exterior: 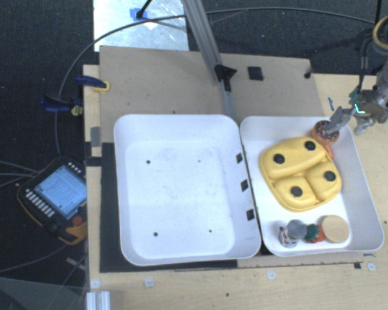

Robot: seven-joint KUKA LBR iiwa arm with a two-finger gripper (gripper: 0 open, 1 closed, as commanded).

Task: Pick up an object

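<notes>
Gripper [349,119] sits at the 2 o'clock corner of the right bin [368,205], reaching in from the right edge; whether it's parted or closed, cannot tell, and nothing shows clamped in it. One metal tip hangs just beside a small brownish round object [323,132] at the bin's upper rim. At 7 o'clock from that lies a large yellow three-lobed toy [301,172] with dark dots, mid-bin. Along the bin's 6 o'clock edge: small grey-and-red figure [295,232], then a tan disc [335,228] just beside it. Left bin [126,173] lies alongside, touching the right bin. Teach pendant [55,196] sits at 9 o'clock, off the bench.
</notes>
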